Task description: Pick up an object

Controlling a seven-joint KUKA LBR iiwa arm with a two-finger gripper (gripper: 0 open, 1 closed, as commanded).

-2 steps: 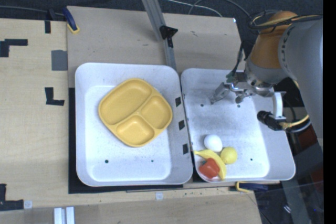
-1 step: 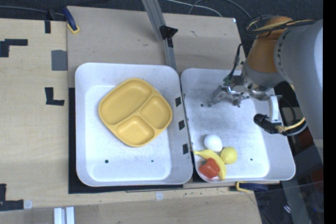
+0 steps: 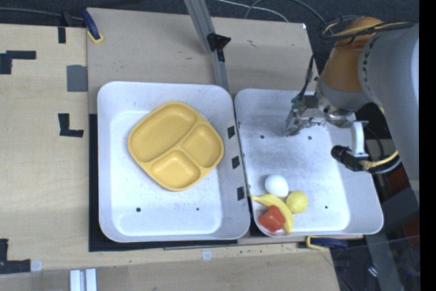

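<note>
1. You are at the approach step: the hand (image 3: pixel 298 125) sits low over the upper part of the right bin (image 3: pixel 354 215), right of the frame's middle, and nothing shows between its tips.
2. You cannot tell from this slanted view whether the hand's tips are apart or together; they are small and dark against the bin floor.
3. Your candidates for picking lie clustered in the right bin's lower left corner, well apart from the hand: a white ball (image 3: pixel 276 185), a small yellow ball (image 3: pixel 297 201) just beside it, a red piece (image 3: pixel 272 218) and a yellow banana-shaped piece (image 3: pixel 282 208) curling around the red one.
4. The left bin (image 3: pixel 109 146) holds a yellow divided plate (image 3: pixel 175 145), lying flat at the frame's middle left; it is wide and shallow, and in my judgement a harder grip than the small pieces.
5. Your next move calls for carrying the hand toward the frame's lower edge, over the cluster, then descending on one piece.
6. The white ball looks the most exposed; the others touch or crowd each other and sit close to the bin wall, so a descent there risks nudging a neighbour.
</note>
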